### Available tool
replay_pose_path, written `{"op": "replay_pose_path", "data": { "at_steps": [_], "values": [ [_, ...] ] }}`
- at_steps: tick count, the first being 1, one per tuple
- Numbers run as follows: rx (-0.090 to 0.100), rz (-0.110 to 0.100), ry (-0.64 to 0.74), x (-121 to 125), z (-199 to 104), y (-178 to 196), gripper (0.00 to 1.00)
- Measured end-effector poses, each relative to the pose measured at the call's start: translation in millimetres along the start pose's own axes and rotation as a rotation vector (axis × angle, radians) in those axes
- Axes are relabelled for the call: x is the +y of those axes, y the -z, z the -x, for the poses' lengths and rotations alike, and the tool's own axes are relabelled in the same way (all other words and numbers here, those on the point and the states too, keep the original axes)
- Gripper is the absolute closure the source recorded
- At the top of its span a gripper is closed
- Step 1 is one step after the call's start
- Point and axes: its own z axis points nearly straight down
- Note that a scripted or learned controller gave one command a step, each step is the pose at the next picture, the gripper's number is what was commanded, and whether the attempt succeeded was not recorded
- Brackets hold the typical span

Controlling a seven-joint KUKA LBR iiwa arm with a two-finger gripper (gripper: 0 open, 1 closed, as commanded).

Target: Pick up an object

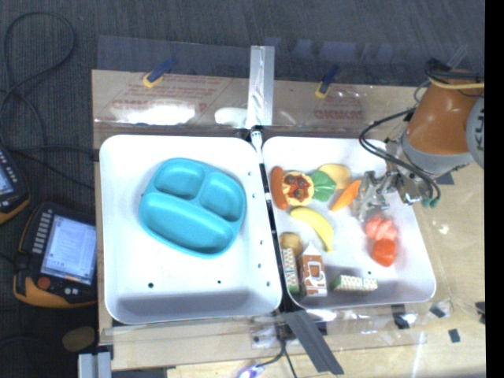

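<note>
Jaws hover just above red toy, beside carrot.

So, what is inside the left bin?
The left bin holds one blue tray with three compartments, lying tilted toward the middle. Whatever may lie under the tray is covered, so it cannot be seen.

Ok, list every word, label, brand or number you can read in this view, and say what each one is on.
None can be read as text.
Small orange-and-white box in the right bin: printed front, too small and blurred.
Flat packet beside it: pattern, no legible letters.
Clear sheets behind the bins: faint reddish print, too blurred.
Handheld pendant left of the bench: lit screen, too small.
</note>
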Motion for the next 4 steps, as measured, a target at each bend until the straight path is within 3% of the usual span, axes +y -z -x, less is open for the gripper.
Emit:
{"op": "replay_pose_path", "data": {
  "at_steps": [1,2,3,4],
  "values": [
    [0.000,0.000,0.162,20,-6,128,1.00],
    [-0.007,-0.007,0.299,-4,34,-9,1.00],
    [0.003,0.000,0.435,29,6,-6,1.00],
    [0.000,0.001,0.587,36,12,81,1.00]
  ]
}}
